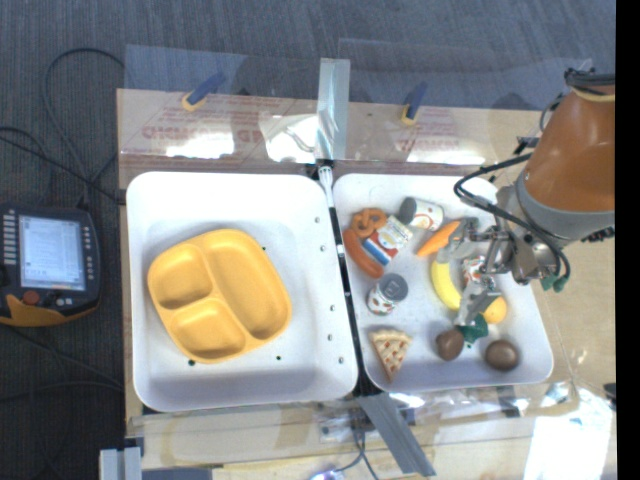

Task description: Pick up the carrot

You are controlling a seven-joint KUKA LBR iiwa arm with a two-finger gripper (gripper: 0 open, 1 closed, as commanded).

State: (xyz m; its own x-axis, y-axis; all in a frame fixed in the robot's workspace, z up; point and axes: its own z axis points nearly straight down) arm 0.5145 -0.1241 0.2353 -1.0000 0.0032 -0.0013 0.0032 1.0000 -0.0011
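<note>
We take the right bin (540, 368) as our landmark. The carrot (438, 238) lies inside it, in the upper middle part of its floor, tilted with its thick end up toward the far wall and its thin end pointing down-left. Just left of the carrot, we see a small white can (420, 211) lying on its side and a pretzel (366, 225) with a red-and-blue toy beside it. Below the carrot, the banana (445, 280) curves down the bin's middle.

The gripper (478, 290) hangs over the right half of this bin, below and to the right of the carrot, apart from it. Its metal parts sit over the banana's right edge and a lemon (493, 310), with a bit of green (472, 325) showing under it. We cannot tell how the tool's tips are set, since the wrist hardware and cables cover them, and we see nothing clearly held. The carrot rests on the bin floor, clear of the tool.

Toward the near wall of the bin, we see a pizza slice (390, 349), two dark round fruits (476, 348) and a small grey-lidded jar (388, 292). Across the bin's left wall, the neighbouring bin (150, 388) holds a yellow divided tray (218, 293).
</note>
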